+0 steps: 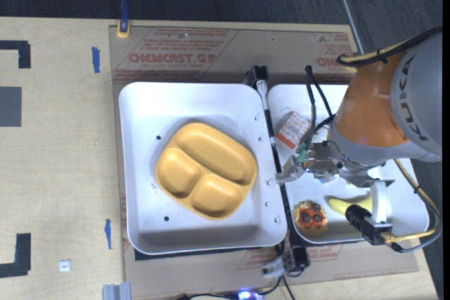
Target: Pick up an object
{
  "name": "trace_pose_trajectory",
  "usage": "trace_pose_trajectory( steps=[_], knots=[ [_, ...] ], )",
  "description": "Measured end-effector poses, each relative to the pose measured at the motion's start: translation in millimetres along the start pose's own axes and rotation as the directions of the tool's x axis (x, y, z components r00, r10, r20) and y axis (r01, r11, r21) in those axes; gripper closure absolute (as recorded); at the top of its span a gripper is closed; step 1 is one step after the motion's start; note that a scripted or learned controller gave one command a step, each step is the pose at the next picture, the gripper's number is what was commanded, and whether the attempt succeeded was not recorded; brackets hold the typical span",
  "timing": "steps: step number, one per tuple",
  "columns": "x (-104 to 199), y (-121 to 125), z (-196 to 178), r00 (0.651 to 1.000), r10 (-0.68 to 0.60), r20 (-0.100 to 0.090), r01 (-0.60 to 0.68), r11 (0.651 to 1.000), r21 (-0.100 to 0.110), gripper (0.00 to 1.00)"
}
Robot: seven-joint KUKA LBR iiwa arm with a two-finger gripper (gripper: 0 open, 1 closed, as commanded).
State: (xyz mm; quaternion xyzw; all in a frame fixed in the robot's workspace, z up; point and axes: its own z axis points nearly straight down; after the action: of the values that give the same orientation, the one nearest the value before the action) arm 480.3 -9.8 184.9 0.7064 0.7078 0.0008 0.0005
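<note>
The grey arm with its orange band (369, 109) hangs over the right bin (408, 228). Its gripper (315, 162) sits low over that bin's left half. A white and orange packet (292, 126) lies just behind the gripper. In front of it are a small round orange and red toy (311, 216) and a yellow banana (348, 205). A small green piece (304, 151) shows at the gripper's left edge; whether it is held is hidden.
The left bin (137, 151) holds a large yellow divided dish (205, 168). Black cables (313, 98) run over the right bin's back rim. A black fitting (365, 225) on the arm hangs near the banana. The wooden bench (56, 151) lies to the left.
</note>
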Motion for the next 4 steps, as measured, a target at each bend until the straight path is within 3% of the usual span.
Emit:
trace_pose_trajectory(
  steps=[1,2,3,4],
  knots=[
    [-88,52,19,1.0,0.002,0.002,-0.002,1.0,0.0,0.0],
    [-85,10,99,1.0,0.001,0.0,-0.001,1.0,0.0,0.0],
    [-86,12,88,1.0,0.002,0.003,-0.002,1.0,-0.007,1.0],
    [-86,12,88,1.0,0.002,0.003,-0.002,1.0,-0.007,0.0]
  ],
)
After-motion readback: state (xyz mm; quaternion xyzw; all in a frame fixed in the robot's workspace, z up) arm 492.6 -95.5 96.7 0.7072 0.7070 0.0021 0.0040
